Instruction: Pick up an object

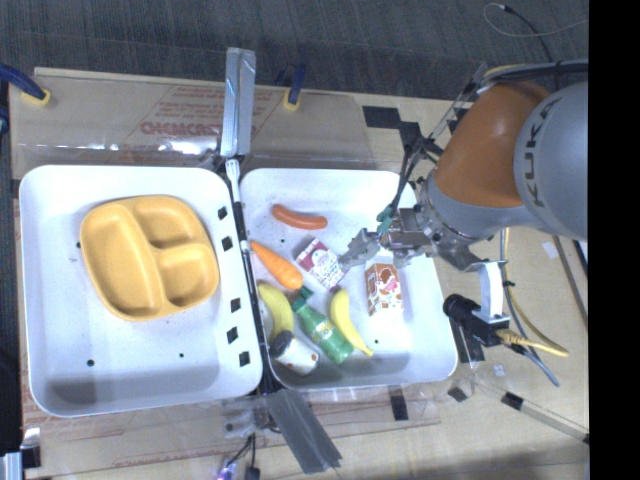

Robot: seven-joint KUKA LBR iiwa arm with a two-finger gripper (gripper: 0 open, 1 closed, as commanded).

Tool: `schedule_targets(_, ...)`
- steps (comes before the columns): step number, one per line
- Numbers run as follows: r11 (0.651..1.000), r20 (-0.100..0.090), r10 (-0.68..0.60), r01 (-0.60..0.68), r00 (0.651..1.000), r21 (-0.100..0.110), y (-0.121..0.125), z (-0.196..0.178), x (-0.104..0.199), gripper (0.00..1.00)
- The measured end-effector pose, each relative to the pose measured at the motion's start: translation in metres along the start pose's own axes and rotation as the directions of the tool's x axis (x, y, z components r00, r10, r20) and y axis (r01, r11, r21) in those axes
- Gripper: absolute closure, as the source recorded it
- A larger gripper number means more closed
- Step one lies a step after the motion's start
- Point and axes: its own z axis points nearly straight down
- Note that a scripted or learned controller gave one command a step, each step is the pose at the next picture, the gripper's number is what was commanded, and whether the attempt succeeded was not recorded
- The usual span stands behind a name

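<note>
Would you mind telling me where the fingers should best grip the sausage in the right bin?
Probably across the middle of the sausage, coming straight down from above. It lies flat and apart from the other items near the bin's far wall, with bare floor along both long sides.

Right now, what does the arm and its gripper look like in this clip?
The arm is grey with a broad orange band above the wrist and dark "KUKA" lettering. Thin black cables run along it. The gripper is small, metallic grey.

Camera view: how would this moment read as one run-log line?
gripper: low in right bin, holding nothing | nearest: red-and-white packet, small carton | yellow divided tray: left bin
</note>
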Motion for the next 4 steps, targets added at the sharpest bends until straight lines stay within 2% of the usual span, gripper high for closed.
schedule_targets(1, 0.933, 0.000, 0.360, -0.360, 0.933, -0.001, 0.061, 0.071, -0.014, 0.00)
schedule_targets(2, 0.955, -0.004, 0.295, -0.295, 0.955, -0.030, 0.056, 0.114, -0.048, 0.00)
schedule_targets(3, 0.955, -0.004, 0.295, -0.295, 0.955, -0.029, 0.056, 0.114, -0.049, 0.00)
schedule_targets(4, 0.988, -0.006, 0.153, -0.153, 0.988, -0.035, 0.047, 0.119, -0.061, 0.00)
